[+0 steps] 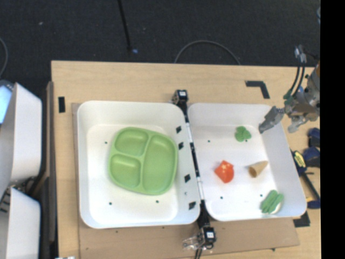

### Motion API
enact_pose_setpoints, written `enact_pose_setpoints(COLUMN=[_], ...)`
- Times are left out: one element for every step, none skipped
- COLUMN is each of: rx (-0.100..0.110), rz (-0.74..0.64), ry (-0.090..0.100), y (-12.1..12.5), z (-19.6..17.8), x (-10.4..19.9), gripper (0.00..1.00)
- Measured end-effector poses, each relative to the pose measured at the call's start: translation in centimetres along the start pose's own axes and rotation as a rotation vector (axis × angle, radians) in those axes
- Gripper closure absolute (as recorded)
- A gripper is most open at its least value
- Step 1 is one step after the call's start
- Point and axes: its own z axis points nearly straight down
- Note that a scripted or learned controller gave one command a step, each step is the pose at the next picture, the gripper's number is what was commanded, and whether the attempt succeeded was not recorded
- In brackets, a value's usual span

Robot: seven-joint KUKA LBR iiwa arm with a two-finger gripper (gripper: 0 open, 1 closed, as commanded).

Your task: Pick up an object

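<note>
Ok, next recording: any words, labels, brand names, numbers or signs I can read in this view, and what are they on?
None can be read.
Green divided plate in the left bin: plain, no print visible.
Red object, tan cone and two green objects in the right bin: no markings visible.
Gripper and black corner marks on the bench: no legible text.
</note>
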Motion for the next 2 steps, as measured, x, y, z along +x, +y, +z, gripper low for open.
enact_pose_setpoints(rx=[-0.012, -0.007], rz=[-0.003, -0.001], ry=[-0.003, -0.003], y=[0.2, 0.6], z=[-0.7, 4.9], x=[0.1, -1.0], gripper=[0.00, 0.00])
